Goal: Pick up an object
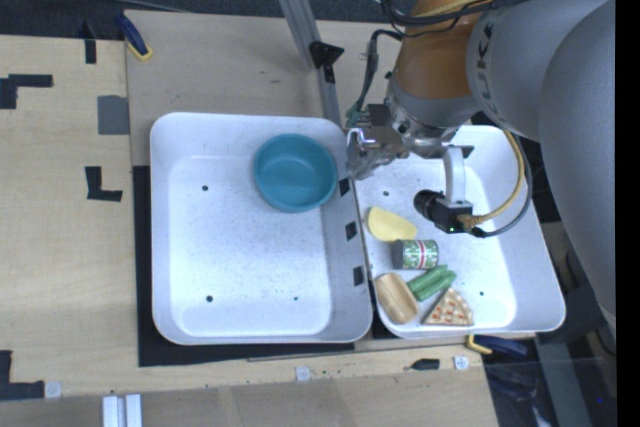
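A blue bowl (294, 172) sits upright in the back right corner of the left bin (200, 305). The right bin (520, 300) holds a yellow lemon-like piece (390, 225), a small green and white can (416, 254), a green pod (432, 283), a bread roll (395, 297) and a pizza slice (450, 309), all bunched at its front left. My gripper (362, 153) hangs at the back left of the right bin, close to the divider and just right of the bowl, with nothing visible between its fingers.
A grey metal pole (300, 10) slants down from the top to the bins' back edge. The big grey arm (560, 65) covers the right bin's back right. Black tape marks (95, 180) lie on the bench to the left.
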